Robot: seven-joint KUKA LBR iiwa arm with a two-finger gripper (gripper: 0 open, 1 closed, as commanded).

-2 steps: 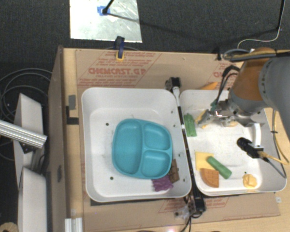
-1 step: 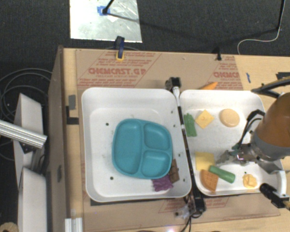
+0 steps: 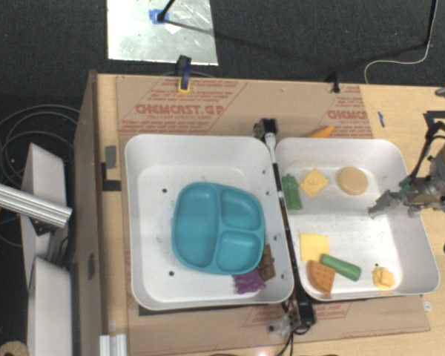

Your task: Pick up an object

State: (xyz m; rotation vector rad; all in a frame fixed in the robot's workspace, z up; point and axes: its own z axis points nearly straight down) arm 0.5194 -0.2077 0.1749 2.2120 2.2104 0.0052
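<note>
Two shallow white bins are set side by side on a tan table (image 3: 208,102). The left bin (image 3: 144,199) is occupied by a teal divided plate (image 3: 219,227), with a purple piece (image 3: 248,281) and a brown piece (image 3: 268,264) seen at its lower right edge. The right bin (image 3: 411,258) is scattered with play food: a green stick (image 3: 291,190), a yellow wedge (image 3: 314,182), a tan round (image 3: 351,180), a yellow square (image 3: 314,245), a waffle (image 3: 320,275), a green cylinder (image 3: 340,266) and a small yellow lump (image 3: 383,277). The gripper (image 3: 386,202) is seen above the right side of this bin, near the tan round, with nothing held; whether its fingers are spread or closed cannot be told.
</note>
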